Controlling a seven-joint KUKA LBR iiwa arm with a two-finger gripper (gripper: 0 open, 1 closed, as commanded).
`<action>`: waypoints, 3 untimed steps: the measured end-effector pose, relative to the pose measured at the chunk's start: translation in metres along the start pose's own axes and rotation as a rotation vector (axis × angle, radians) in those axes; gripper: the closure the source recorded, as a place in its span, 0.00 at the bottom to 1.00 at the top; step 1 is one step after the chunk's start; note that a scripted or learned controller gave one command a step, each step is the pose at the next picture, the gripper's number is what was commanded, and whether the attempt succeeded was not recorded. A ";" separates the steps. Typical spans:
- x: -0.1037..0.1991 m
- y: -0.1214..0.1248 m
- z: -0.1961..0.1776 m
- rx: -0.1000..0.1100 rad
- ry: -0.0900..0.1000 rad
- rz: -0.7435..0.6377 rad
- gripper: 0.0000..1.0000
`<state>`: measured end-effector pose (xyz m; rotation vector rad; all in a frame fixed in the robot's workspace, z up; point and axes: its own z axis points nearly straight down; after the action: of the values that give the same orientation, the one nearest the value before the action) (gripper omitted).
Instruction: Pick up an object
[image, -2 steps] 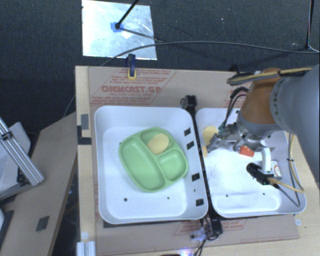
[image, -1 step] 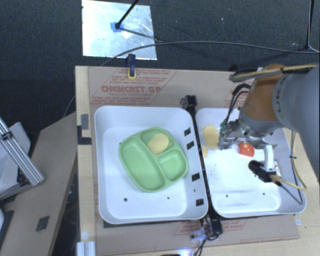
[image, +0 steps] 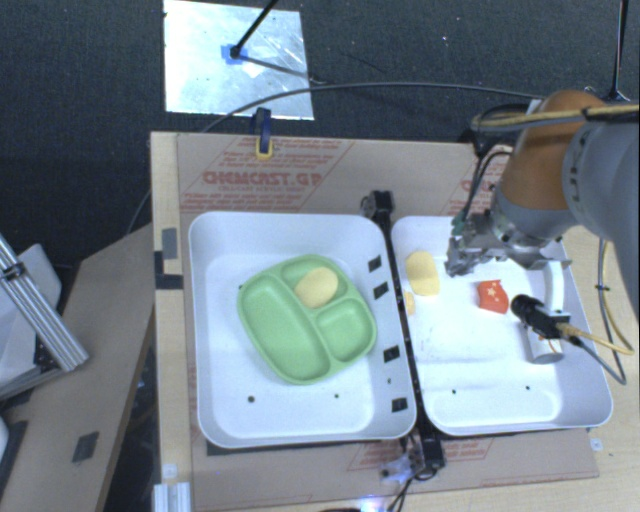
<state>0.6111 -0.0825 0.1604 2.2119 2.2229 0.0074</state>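
Gripper (image: 462, 257) low in right bin (image: 500, 400), beside yellow block (image: 423, 272) (finger state impossible to tell); nothing visibly lifted, pick not yet done.

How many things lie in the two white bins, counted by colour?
Green: 1, the divided plate in the left bin.
Yellow: 2, one piece on the plate, one piece in the right bin.
Orange-red: 1, a small block in the right bin.
Total: 4.
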 end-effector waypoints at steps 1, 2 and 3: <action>-0.002 -0.003 -0.063 0.000 0.000 0.000 1.00; -0.003 -0.001 -0.113 0.000 0.000 -0.001 1.00; 0.044 -0.008 -0.097 0.006 0.001 -0.003 1.00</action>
<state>0.6017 -0.0385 0.2576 2.2119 2.2305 0.0021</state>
